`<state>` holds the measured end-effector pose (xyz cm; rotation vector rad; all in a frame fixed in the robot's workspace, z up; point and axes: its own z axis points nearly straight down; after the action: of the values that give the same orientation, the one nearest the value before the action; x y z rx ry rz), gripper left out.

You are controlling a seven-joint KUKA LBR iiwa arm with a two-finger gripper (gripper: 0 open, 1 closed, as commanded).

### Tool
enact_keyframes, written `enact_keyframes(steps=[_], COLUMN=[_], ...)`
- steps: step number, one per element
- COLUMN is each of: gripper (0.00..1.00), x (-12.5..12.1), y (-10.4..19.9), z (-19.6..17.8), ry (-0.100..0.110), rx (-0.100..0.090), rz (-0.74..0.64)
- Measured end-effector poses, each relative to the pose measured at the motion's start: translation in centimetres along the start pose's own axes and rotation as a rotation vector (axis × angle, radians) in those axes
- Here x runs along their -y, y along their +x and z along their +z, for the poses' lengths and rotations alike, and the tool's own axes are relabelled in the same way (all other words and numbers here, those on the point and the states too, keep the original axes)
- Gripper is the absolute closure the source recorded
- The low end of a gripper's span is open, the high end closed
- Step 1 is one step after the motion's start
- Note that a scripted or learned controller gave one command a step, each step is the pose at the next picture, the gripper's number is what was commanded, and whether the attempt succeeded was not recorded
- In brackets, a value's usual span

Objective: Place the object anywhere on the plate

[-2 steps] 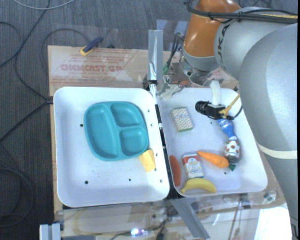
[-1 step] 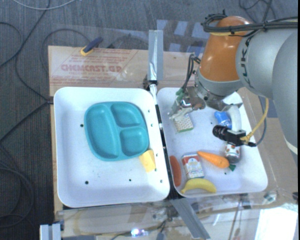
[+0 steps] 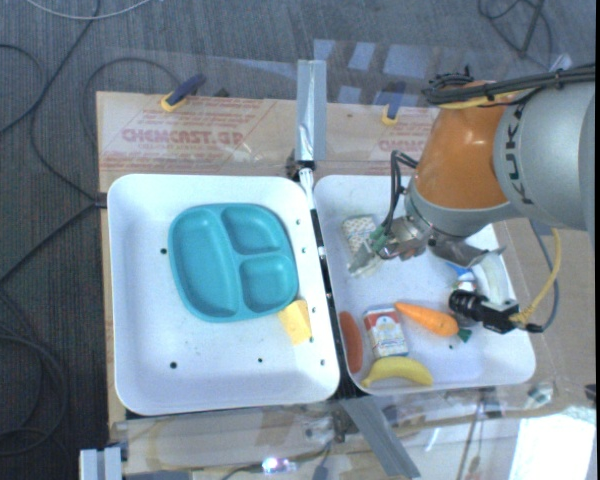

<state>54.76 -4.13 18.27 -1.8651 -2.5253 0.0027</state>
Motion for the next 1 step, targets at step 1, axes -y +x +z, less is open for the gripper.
enact_keyframes(steps=[1], gripper=[1.0], x=[5.53], y=[-0.26], z=[-3.91], ry=[-0.002], rx=[0.0], rz=[-0.22])
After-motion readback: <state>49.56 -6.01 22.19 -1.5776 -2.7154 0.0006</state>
